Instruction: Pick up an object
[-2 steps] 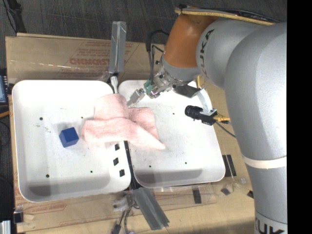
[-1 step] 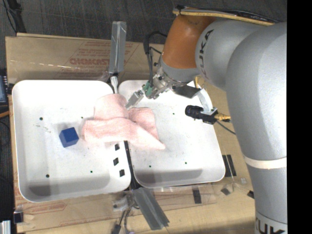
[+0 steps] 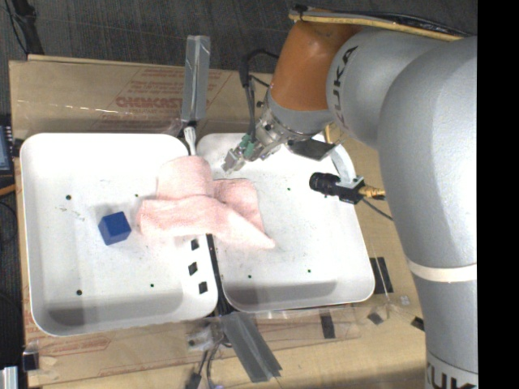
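Note:
A pink cloth (image 3: 203, 205) lies crumpled across the divider between the two white bins, half in each. A small blue cube (image 3: 115, 227) rests in the left bin (image 3: 57, 290), to the left of the cloth. My gripper (image 3: 234, 160) hangs over the back left corner of the right bin (image 3: 332, 258), just above and behind the cloth's upper edge. Nothing shows between the fingers. The big grey arm with its orange band covers the bin's back right part.
A grey upright post (image 3: 195, 79) stands behind the gap between the bins. A black cable fitting (image 3: 332, 186) juts from the wrist over the right bin. Brown cardboard (image 3: 89, 91) lies under and behind the bins.

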`<state>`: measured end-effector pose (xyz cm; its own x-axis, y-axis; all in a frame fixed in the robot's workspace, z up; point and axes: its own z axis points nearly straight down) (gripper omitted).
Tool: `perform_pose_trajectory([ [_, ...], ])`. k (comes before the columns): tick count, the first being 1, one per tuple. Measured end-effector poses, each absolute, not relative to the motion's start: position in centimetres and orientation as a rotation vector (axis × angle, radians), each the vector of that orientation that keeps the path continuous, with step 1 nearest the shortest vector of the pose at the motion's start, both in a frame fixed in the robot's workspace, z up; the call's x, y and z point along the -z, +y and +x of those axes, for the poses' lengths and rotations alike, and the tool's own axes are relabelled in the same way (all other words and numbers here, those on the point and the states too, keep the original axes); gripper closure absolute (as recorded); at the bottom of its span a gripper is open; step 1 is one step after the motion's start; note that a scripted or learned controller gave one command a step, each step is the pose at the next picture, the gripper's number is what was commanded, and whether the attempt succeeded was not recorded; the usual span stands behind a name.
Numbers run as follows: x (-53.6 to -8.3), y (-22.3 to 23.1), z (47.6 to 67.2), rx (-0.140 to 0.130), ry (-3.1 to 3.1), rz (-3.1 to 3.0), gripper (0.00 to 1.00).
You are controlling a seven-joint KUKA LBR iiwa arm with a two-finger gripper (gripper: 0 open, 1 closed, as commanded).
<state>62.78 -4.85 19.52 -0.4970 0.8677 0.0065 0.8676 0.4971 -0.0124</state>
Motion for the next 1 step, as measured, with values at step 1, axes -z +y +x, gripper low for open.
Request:
perform_pose_trajectory([
  [1, -19.52, -4.86, 62.78, -0.012, -2.708, -1.569, 0.00],
])
